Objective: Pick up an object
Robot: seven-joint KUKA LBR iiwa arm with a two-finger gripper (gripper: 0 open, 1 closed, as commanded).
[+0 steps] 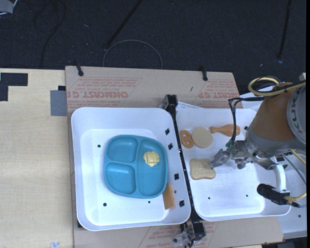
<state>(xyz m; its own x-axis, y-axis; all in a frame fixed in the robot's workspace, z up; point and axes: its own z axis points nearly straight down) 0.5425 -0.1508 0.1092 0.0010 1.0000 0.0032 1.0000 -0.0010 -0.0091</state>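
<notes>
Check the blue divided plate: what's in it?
One small yellow item lies in the blue plate's upper right compartment. Whatever is under the plate is hidden.

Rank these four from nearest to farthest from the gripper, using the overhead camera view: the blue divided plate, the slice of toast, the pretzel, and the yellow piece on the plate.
Measured from the gripper in the right bin:
1. slice of toast, just left of the fingertips.
2. pretzel, up and left, near the divider.
3. yellow piece, in the plate's right compartment, left bin.
4. blue divided plate, its centre farthest left.
</notes>
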